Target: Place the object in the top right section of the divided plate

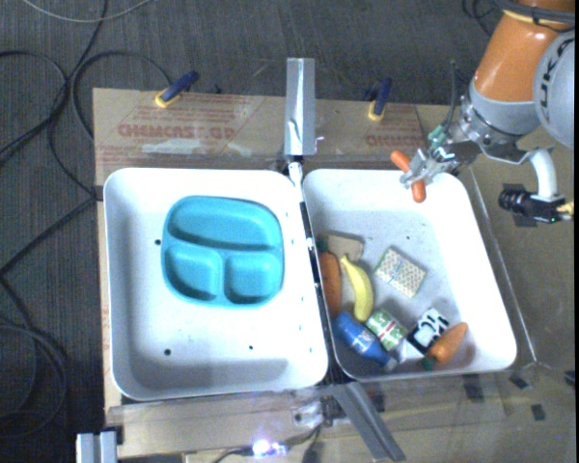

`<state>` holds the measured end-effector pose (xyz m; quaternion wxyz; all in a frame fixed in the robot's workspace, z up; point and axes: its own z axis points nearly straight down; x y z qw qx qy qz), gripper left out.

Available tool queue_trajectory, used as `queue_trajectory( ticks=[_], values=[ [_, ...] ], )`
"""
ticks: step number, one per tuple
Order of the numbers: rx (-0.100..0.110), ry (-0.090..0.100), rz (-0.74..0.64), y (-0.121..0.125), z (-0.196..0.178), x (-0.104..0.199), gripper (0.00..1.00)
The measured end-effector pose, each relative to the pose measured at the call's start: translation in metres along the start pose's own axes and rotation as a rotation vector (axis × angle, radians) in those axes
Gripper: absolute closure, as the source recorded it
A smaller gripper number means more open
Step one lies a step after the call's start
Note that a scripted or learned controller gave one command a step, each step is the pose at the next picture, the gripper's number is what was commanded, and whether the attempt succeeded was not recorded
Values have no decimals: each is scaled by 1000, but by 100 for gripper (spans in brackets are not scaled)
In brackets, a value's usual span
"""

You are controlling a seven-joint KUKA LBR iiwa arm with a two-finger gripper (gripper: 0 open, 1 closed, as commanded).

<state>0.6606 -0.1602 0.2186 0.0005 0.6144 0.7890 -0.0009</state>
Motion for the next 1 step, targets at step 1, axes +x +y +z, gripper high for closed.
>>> queue_trajectory(
  ticks=[1],
  values=[
    [-1, 3, -246, -21, -2, 72, 100]
  ],
)
